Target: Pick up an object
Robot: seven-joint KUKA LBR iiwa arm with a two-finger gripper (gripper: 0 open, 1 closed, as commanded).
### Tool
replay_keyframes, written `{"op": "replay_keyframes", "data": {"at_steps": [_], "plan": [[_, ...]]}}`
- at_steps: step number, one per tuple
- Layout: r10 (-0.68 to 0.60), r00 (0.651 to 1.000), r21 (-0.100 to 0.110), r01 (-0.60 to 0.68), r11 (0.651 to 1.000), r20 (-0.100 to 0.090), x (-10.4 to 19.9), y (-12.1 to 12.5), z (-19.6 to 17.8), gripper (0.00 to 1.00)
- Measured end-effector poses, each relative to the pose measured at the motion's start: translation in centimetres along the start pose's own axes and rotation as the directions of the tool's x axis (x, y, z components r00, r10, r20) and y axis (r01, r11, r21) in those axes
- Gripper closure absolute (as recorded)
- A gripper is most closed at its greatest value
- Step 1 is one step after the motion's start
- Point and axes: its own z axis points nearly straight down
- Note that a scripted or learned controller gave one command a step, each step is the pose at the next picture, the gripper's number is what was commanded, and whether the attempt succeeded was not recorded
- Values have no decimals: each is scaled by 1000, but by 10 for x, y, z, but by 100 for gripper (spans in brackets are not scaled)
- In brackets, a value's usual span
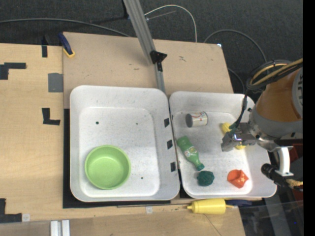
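My gripper [231,141] hangs low over the right side of the right bin [216,102], beside a small yellow object [226,127] that peeks out at its upper left. A small metal can [196,119] lies on its side at the bin's back. A green bottle [190,152] lies slanted in the middle. A dark green lump [205,178] and a red block [237,178] rest near the front wall, both apart from the gripper. I see nothing between the fingers.
A green bowl [107,166] sits in the front left corner of the left bin [118,95]. A yellow object [209,207] lies on the bench in front of the right bin. A grey pole [140,23] slants down to the bins' divide.
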Motion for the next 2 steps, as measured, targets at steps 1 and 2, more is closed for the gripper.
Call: {"op": "replay_keyframes", "data": {"at_steps": [1, 2], "plan": [[0, 1000, -1, 0, 1000, 0, 6, -5, -46, 100], [0, 1000, -2, 0, 1000, 1, 6, -4, -98, 100]]}}
